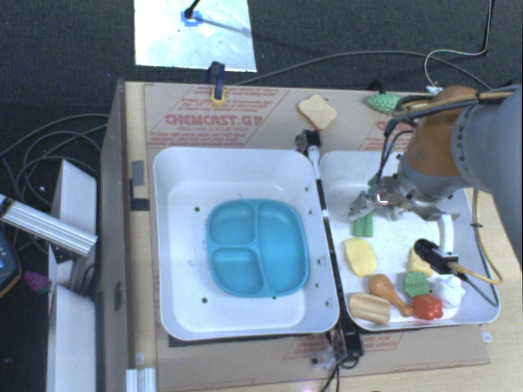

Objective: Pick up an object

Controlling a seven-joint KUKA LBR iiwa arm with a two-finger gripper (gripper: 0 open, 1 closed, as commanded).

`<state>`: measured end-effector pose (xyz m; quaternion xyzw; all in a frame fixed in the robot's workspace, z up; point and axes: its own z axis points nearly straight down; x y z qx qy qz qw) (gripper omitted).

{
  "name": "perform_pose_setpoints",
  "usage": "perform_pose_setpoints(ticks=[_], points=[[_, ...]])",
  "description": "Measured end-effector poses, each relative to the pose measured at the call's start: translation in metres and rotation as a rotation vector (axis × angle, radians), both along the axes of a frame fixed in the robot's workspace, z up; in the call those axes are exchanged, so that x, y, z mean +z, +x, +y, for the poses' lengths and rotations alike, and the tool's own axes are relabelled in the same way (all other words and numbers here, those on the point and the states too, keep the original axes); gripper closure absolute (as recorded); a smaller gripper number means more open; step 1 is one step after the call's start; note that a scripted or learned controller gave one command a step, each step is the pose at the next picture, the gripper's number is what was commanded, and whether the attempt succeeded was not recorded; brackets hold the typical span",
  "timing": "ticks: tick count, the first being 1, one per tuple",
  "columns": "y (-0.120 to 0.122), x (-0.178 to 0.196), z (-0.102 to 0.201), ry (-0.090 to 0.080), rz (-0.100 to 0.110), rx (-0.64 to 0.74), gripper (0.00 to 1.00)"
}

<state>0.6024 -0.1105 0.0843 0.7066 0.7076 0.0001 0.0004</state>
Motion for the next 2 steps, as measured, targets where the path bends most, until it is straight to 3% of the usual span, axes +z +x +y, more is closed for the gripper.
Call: perform_pose_setpoints(ticks=[1,2], points=[[-0.017,0.000,0.023,0.001,0.001,0.002,0.00],[-0.016,0.010,0.023,0.001,-0.001,0.003,1.00]])
